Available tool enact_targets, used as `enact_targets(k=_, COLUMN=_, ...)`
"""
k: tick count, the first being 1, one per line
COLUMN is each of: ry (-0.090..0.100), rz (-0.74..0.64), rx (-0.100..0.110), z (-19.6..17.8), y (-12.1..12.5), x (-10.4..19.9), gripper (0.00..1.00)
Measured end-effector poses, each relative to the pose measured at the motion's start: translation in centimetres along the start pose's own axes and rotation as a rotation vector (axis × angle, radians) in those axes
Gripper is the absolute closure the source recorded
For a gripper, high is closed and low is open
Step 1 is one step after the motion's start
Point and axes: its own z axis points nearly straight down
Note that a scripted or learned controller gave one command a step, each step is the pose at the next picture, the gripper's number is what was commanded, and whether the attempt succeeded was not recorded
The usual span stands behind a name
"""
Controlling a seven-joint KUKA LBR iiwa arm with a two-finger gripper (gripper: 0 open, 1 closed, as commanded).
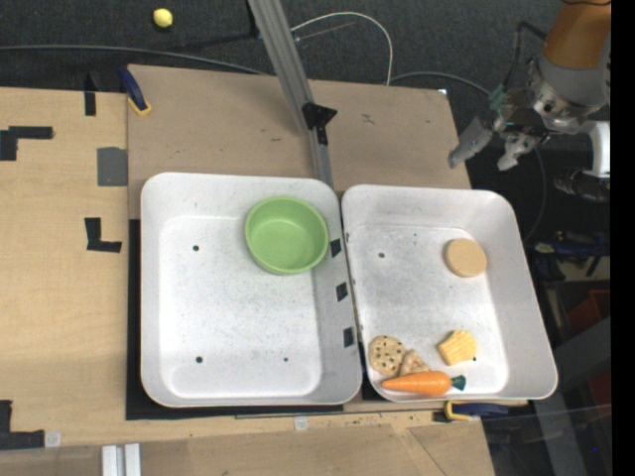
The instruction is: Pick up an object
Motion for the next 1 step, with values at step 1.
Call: enact_targets(k=1, ry=0.0, rz=0.0, rx=0.0, z=0.01, y=0.0, x=0.01, gripper=0.0)
